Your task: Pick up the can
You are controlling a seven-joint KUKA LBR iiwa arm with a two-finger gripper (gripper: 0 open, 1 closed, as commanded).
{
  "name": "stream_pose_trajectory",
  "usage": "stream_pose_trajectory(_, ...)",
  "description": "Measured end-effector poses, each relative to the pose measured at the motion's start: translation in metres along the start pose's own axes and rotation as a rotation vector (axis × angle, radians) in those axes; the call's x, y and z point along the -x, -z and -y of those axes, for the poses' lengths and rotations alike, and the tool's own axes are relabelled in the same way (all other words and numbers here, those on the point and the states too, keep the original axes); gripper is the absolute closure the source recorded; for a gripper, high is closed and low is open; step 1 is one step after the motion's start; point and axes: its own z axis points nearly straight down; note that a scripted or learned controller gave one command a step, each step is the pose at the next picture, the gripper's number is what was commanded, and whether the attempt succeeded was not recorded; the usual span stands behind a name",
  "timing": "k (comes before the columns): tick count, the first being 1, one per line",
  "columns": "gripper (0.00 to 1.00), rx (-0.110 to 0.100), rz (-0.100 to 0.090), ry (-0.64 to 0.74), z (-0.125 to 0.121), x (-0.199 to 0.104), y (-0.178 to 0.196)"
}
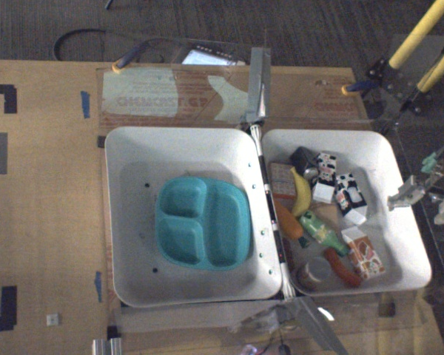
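Can low in right bin, not yet picked.

The can [312, 272] stands upright at the front edge of the right bin [399, 198]: grey rim, dull top facing up. A sausage-like red piece [342, 268] lies just beside it, a green bottle [322, 233] just behind, a small printed carton [364, 255] near. Left bin [126, 198] holds a teal divided tray [203, 222]. Gripper [413, 192] sits at the right bin's right wall; state of fingers, cannot tell. Best approach, likely: come straight down, straddle the rim, avoid the red piece.

can [311, 273] blurred, partly behind sausage [342, 268]
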Motion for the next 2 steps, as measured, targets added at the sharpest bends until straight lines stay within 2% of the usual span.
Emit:
stream_pose_trajectory(1, 0.00, 0.001, 0.000, -0.029, 0.018, -0.057, -0.109)
stream_pose_trajectory(2, 0.00, 0.002, 0.001, -0.030, -0.080, -0.063, -0.141)
